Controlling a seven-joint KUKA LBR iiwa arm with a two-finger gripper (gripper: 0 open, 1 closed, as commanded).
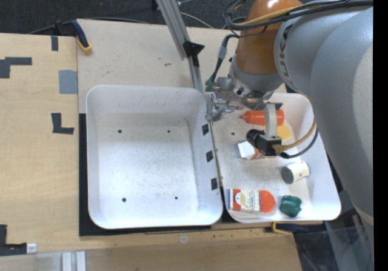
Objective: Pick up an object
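**Claw over the far left corner of the right bin**

Nearest to me in the right bin, a flat packet lies against the near wall. It is white at its left end, with red in the middle and orange at its right end. Its long side runs left to right, along that wall. Just beside its right end sits a small dark green lump. I cannot tell which way the lump points.

A bit farther back, near the right wall, a short white roll lies on its side. Its long line runs left to right and tips up a little at the right. Its left end looks darker.

Left of it, near the middle of the bin, is a small white block. It is too small for me to tell how it is turned.

Farther still, a long orange thing lies left to right. Its right end is hidden behind part of the arm, so I cannot tell which end is the tip.

Just left of the orange thing is the claw. It hangs over the far left corner of this bin, close to the wall shared with the left bin. I cannot tell how wide it is open or whether it has hold of anything.

Behind it, a grey metal pole slants up and away.
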